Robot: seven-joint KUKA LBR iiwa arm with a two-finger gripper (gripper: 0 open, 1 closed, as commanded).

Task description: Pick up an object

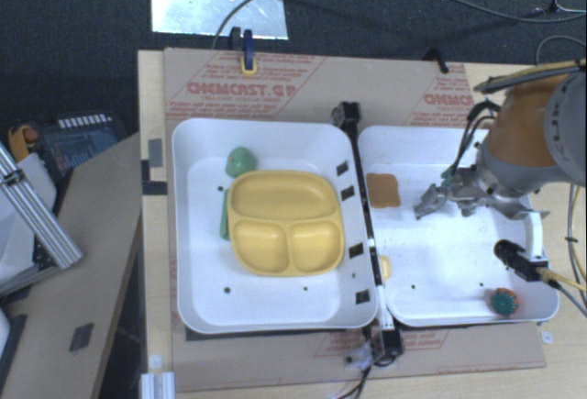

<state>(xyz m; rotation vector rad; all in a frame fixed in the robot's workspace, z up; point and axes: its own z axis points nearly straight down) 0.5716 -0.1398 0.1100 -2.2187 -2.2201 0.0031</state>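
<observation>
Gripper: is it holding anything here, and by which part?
Nothing is held. The gripper hovers over the right bin, with no object between its fingers.

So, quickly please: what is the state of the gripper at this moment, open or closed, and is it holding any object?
Gripper: above the right white bin, near the flat brown square; open or closed cannot be told, nothing seen held.

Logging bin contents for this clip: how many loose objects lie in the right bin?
3. A brown flat square near the top left corner, a small yellow piece at the left wall, a green-orange ball at the bottom right. The arm may hide more.
</observation>
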